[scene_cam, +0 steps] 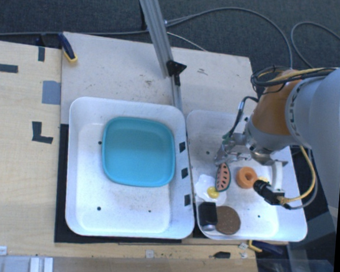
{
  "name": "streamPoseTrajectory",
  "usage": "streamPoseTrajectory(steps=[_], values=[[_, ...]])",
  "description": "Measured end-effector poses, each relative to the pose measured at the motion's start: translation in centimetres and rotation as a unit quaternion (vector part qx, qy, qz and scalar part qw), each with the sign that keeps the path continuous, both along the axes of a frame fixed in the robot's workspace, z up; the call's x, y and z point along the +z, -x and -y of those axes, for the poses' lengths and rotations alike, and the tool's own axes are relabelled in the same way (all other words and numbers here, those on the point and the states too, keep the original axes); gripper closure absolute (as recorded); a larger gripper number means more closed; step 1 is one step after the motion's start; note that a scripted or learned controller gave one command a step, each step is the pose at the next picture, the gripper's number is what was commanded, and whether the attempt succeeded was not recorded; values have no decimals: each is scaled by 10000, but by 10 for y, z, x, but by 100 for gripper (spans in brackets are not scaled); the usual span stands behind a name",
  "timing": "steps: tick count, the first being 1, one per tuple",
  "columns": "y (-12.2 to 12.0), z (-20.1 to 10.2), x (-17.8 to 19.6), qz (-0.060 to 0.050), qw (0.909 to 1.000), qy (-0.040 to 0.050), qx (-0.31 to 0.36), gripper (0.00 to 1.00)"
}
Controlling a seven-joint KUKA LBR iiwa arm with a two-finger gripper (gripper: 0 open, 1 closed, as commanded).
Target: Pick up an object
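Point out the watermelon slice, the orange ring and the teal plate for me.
watermelon slice (223, 177), camera view, its red middle.
orange ring (247, 177), camera view, its upper rim.
teal plate (138, 151), camera view, its flat centre.

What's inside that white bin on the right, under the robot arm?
The right bin holds a watermelon slice toy, an orange ring, a brown disc, a black block and a small yellow piece. The arm covers the bin's far corner.

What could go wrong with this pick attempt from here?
The gripper sits low over the right bin, just above the watermelon slice, which lies close to the orange ring and a small yellow piece. It could nudge a neighbour aside, or slip off the thin slice.
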State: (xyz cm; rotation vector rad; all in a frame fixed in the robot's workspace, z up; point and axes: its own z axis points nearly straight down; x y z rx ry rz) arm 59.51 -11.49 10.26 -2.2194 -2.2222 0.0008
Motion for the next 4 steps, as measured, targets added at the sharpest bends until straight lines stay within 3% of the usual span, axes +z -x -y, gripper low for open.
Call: streamPoseTrajectory(steps=[2,3,4], values=[[-2,-7,101,26,10000,3,-2,100],[-2,-7,111,4,10000,0,-5,100],[-8,-58,105,-1,10000,-2,11,100]])
